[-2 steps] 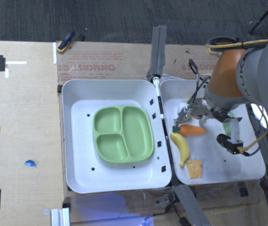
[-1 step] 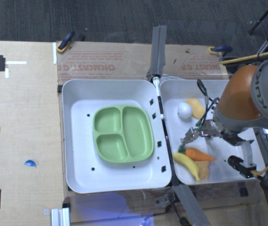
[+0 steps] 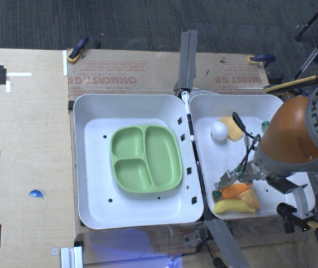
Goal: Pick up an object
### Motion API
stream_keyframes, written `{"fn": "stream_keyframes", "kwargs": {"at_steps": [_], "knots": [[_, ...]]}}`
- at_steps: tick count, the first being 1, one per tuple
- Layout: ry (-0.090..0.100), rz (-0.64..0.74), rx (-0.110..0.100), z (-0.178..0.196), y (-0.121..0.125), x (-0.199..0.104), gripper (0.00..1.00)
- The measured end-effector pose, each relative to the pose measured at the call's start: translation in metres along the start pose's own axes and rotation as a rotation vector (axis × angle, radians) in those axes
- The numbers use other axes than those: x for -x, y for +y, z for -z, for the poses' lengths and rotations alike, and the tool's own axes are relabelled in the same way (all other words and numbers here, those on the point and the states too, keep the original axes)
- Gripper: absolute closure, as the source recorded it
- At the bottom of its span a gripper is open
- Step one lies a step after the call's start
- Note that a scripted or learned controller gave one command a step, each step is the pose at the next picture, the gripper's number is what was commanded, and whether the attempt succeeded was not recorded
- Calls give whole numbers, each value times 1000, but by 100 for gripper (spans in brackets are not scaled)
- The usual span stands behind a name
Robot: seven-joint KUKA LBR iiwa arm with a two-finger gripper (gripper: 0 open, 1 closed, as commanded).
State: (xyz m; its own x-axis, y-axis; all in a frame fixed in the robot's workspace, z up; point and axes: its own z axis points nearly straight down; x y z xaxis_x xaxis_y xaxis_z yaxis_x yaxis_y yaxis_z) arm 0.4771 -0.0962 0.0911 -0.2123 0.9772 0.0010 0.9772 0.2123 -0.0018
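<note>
While the arm (image 3: 293,133) reaches in from the right, its grey body and orange band cover much of the right bin (image 3: 203,116), and the gripper (image 3: 232,177) sits low over the bin's near part. Its metal tip lies just above and beside an orange, carrot-like piece (image 3: 236,190), which rests against a yellow banana-shaped toy (image 3: 236,206) near the bin's front wall. Whether the gripper is open or closed on anything cannot be told from this slanted view; no object can be seen clearly between its parts. Farther back in the same bin, a white ball (image 3: 219,130) lies touching a pale yellow block (image 3: 234,128), with a dark thin item (image 3: 239,121) just behind them. A small green patch (image 3: 265,126) shows at the edge of the orange band. In the left bin (image 3: 86,166), a light green divided plate (image 3: 147,159) with three compartments lies flat near the middle. On the bench (image 3: 25,149), well to the left, sits a small blue object (image 3: 35,194).
</note>
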Motion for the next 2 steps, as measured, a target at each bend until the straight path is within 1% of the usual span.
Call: {"fn": "stream_keyframes", "kwargs": {"at_steps": [1,2], "knots": [[0,-5,1,9,0,1,100],[0,-4,1,9,0,1,0]]}}
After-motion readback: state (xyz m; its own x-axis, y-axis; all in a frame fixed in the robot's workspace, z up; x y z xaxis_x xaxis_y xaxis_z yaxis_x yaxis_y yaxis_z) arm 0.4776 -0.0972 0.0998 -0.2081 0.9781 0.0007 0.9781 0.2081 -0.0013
